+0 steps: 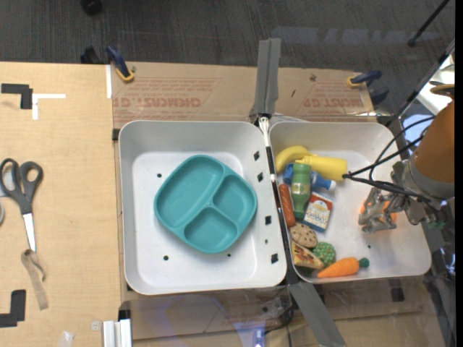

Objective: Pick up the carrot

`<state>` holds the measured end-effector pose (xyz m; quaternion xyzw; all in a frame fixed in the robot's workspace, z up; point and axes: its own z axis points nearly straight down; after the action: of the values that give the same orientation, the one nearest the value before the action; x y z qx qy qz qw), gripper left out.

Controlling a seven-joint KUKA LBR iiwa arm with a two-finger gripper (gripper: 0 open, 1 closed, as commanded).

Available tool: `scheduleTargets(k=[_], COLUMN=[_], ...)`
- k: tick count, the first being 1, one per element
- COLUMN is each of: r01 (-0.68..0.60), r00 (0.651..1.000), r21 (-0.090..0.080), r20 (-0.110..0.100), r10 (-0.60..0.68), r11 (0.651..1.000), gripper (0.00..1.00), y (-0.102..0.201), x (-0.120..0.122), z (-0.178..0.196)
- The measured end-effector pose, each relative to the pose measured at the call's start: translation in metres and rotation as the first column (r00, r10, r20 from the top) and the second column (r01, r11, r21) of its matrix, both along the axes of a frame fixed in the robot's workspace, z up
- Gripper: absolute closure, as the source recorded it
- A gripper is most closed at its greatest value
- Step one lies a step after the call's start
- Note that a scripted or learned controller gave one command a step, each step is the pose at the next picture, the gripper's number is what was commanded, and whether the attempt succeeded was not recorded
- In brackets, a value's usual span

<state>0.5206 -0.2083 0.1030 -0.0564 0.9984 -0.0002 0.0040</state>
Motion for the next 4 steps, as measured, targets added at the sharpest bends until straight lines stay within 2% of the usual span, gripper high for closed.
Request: scheduleTargets(k=[1,2,3,4], r01=[-0.081,-0.220,-0.220,-0.423], r00=[0.997,0.975,0.975,0.906], r21=[0.001,-0.001,0.000,-0.001], r20=[-0.005,-0.003,-0.004,-0.005], r10=[0.081,0.220,0.220,0.423], r11=[0.997,0.975,0.975,0.906], gripper=[1.00,1.00,0.00,0.00], y=[0.072,-0.014,-0.013,-0.012], x=[0.003,0.018,0.018,-0.004], z=[0.029,0.093,0.093,-0.010])
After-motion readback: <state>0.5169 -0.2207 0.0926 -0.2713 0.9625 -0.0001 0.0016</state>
